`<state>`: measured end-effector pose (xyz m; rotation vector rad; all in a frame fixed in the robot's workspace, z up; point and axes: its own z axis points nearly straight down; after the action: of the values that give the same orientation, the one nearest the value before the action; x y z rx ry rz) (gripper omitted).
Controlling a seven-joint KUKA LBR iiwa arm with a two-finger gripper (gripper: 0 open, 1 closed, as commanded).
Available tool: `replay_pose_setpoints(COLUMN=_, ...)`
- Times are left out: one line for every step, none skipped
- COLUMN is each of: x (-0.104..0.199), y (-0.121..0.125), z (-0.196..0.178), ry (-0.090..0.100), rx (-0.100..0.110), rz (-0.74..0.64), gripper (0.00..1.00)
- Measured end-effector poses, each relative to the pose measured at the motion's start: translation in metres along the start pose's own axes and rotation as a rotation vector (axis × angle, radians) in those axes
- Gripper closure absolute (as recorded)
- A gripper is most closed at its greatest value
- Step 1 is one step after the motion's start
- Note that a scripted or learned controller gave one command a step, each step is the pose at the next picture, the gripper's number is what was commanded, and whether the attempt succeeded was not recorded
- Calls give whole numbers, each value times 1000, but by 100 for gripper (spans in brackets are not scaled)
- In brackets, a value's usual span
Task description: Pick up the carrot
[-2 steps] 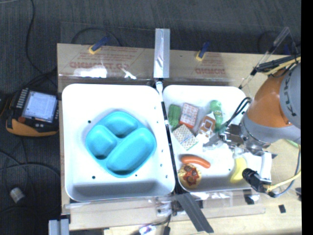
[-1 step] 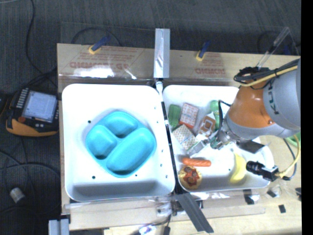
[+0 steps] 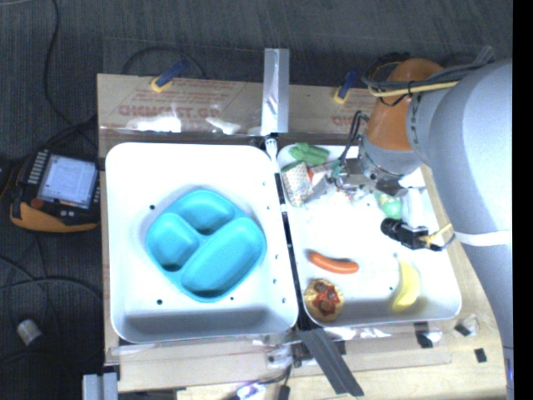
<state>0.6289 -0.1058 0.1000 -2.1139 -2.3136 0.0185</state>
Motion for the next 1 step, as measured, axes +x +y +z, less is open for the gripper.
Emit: replay_pose_setpoints(x=-12, y=35, z=-85, ry=-2, rx=-12, rz=-38, gripper=0)
